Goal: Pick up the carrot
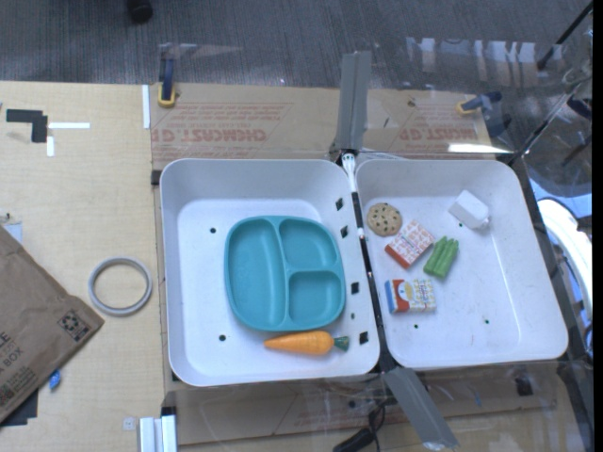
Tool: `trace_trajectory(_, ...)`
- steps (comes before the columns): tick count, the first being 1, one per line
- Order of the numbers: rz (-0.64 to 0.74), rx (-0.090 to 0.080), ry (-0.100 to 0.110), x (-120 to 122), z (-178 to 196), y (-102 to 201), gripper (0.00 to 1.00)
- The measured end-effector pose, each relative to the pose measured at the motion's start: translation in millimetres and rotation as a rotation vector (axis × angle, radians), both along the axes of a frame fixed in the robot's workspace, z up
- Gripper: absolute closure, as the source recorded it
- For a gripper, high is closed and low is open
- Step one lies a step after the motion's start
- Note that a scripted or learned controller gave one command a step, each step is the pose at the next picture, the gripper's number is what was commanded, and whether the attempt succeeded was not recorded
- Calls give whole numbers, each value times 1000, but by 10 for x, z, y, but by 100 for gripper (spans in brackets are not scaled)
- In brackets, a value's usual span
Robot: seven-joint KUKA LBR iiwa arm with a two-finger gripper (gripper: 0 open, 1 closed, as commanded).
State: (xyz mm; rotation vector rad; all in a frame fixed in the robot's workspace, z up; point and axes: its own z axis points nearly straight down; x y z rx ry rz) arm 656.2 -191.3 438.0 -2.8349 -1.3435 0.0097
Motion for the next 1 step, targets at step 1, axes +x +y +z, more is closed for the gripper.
trace_trajectory(1,-171,-2,1,-561,-133,148,100)
